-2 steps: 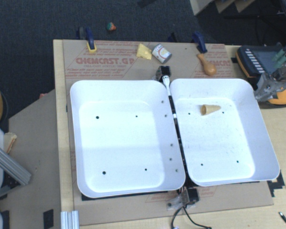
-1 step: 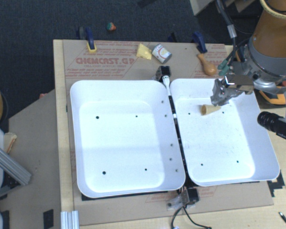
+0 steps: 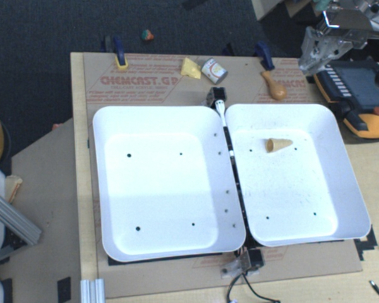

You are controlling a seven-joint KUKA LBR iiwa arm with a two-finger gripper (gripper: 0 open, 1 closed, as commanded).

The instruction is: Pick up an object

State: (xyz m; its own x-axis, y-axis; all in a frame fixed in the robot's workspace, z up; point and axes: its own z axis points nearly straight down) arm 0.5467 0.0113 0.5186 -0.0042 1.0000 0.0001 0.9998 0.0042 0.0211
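The gripper [image 3: 316, 55] waits up high; I cannot tell its jaws. Next, reach down-left to the cone [image 3: 278, 145].

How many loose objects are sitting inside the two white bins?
1. A small tan cone-shaped piece lies in the right bin, near its far edge. The left bin shows just dark dots on its floor.

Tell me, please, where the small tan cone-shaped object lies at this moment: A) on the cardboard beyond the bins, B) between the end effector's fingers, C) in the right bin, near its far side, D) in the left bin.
C: the tan cone rests on the floor of the right bin, toward its far wall.
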